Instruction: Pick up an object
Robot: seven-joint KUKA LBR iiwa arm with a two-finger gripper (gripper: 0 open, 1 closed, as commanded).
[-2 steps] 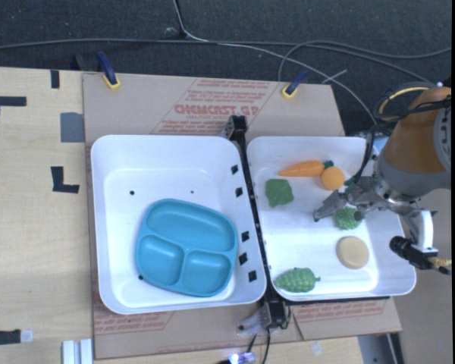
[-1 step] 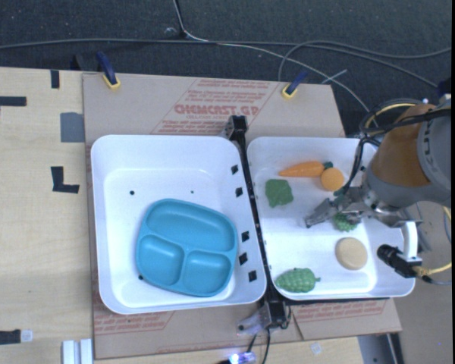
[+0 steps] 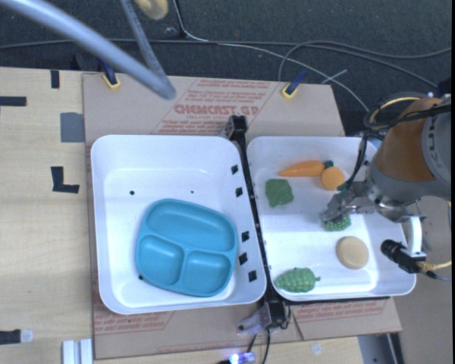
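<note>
— Where does the gripper (image 3: 338, 207) sit right now?

— Low in the right bin (image 3: 312, 149), near its right wall. Its dark fingers come down onto a small green object (image 3: 335, 221) on the bin floor, roughly midway along that wall's length. The green piece lies right at the fingertips, touching or nearly so.

— Is it pinched?

— I cannot tell. The fingers are a dark blur from above, and whether they are spread or pressed together does not read. The green thing looks to rest on the floor.

— What else is in that bin?

— An orange carrot (image 3: 302, 169) near the far edge, with a small orange ball (image 3: 333, 177) just beside its tip. A green leafy piece (image 3: 279, 192) lies close to the divider side. A beige round object (image 3: 353, 252) sits toward the near right corner, and a green bumpy vegetable (image 3: 296, 280) rests against the near edge.

— And the other bin?

— The left bin (image 3: 114, 158) carries a blue compartment tray (image 3: 186, 247), set toward its near edge.

— The arm?

— The grey arm with its orange band (image 3: 400, 155) reaches in over the right wall. Both bins rest on a cardboard sheet (image 3: 212, 105) with red print.
</note>
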